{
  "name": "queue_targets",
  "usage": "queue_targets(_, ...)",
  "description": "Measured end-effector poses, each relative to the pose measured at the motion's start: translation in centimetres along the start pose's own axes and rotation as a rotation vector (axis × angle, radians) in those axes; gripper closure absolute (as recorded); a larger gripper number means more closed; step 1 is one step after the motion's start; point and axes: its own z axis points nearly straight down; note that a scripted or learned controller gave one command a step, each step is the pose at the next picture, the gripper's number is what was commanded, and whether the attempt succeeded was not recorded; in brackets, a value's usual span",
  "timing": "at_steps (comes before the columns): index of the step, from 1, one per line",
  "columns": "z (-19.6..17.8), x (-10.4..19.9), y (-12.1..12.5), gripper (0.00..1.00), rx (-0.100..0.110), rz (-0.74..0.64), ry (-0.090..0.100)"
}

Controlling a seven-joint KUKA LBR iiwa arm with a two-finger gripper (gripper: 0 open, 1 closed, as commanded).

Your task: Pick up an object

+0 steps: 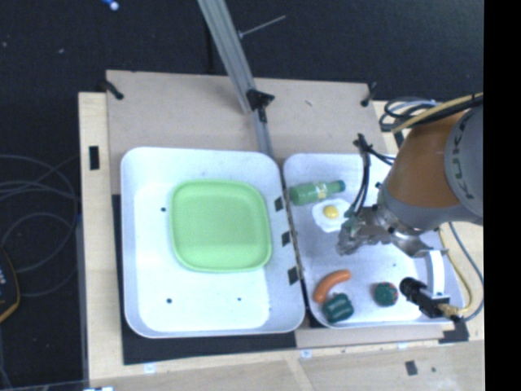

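Camera view, gripper (352,239): I see it low in the right bin (370,169), just beside the fried egg (330,214).
Fingers: grip unclear to me.
Objects: green bottle (316,191), sausage (331,283), green plate (220,225) in left bin (142,218).

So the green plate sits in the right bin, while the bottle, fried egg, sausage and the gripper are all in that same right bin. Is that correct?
Not quite. The camera view shows the green plate in the left bin, alone. The rest holds: the bottle, fried egg, sausage and the gripper are in the right bin.
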Motion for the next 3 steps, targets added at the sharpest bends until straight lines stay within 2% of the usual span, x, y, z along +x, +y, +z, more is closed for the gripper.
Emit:
queue_targets(2, -11.8, -0.9, 0.7, 1.00, 0.000, 0.001, 0.000)
queue_targets(3, -12.3, -0.9, 0.7, 1.00, 0.005, 0.000, 0.000)
